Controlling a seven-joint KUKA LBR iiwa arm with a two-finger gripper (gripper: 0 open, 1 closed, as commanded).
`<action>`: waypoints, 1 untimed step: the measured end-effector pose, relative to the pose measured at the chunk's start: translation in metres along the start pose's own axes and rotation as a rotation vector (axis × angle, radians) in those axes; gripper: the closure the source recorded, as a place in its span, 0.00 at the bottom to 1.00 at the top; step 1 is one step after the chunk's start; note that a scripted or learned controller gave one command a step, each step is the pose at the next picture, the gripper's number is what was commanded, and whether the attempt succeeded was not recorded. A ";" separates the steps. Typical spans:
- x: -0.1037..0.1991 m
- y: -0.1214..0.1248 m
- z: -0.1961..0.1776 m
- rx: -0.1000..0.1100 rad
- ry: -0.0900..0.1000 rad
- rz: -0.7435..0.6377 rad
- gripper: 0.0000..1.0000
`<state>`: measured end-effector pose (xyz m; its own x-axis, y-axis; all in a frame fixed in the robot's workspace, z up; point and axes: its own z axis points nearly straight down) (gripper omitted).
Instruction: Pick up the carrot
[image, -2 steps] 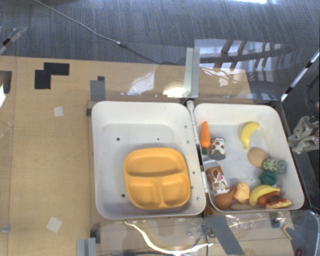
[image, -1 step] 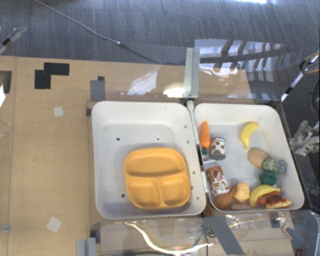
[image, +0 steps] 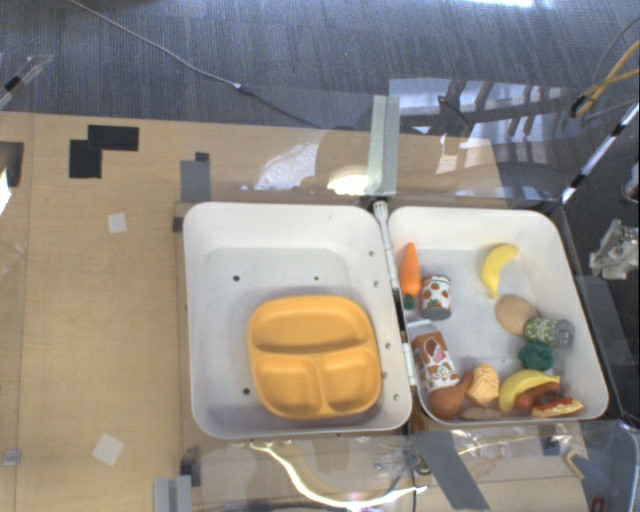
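**Carrot at the far wall of the right bin**

A pale wood bench (image: 90, 300) carries two white bins. Dark ribbed floor runs behind it, and a clear sheet throws glare over the back corner.

The gripper (image: 612, 252) sits just outside the right bin (image: 560, 235), cut off by the frame edge. It is small and blurred, so I cannot tell whether it is spread or pressed together.

The carrot (image: 410, 270) lies across that bin from the gripper, along the far wall next to the divider. A small can (image: 435, 296) is just beside it. A banana (image: 498, 268) lies between the gripper and the carrot.

The toys piled at the bin's front corner overlap and are hard to separate.

Bare bin floor is open behind the banana. Beyond the divider, the left bin (image: 215, 250) holds a yellow tray (image: 315, 355).
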<state>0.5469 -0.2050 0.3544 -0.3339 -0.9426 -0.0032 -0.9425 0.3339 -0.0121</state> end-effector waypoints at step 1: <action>-0.010 -0.028 0.034 -0.006 -0.002 -0.299 1.00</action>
<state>0.5768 -0.2048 0.3210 -0.0413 -0.9991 -0.0026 -0.9991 0.0413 -0.0067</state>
